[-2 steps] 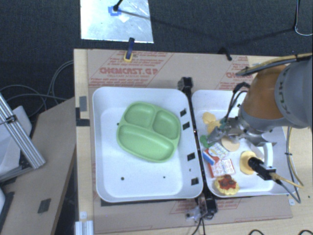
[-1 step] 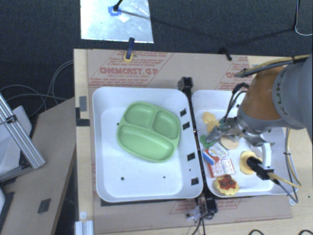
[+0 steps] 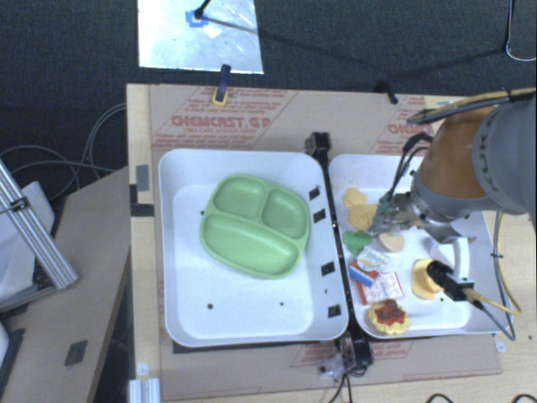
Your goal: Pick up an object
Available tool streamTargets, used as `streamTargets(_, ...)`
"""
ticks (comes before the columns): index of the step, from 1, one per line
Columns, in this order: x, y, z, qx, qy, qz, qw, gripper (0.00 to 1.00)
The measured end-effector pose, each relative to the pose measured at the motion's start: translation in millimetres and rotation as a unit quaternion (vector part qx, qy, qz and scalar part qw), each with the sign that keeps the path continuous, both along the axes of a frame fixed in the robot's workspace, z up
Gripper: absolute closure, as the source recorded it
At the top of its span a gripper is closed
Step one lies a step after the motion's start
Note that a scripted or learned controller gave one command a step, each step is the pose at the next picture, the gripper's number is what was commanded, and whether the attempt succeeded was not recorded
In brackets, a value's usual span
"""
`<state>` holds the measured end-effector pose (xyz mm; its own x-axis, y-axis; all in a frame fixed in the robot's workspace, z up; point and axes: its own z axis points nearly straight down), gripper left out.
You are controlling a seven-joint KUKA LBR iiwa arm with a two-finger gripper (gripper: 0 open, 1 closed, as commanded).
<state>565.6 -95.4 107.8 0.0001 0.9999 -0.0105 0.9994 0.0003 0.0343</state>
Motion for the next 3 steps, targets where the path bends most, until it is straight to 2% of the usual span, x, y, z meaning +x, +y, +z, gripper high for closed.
streamTargets(1,-2.4,-8.4,48.6,0.0046,0.014,0.000,0.9999,1.00)
streamTargets(2,-2.8,0.6,97.6,0.0049,0.014,0.002,0.9999,1.00)
streamTargets(3,-1.5,0.7,117.8,0.0050,0.015,0.002,0.9999,1.00)
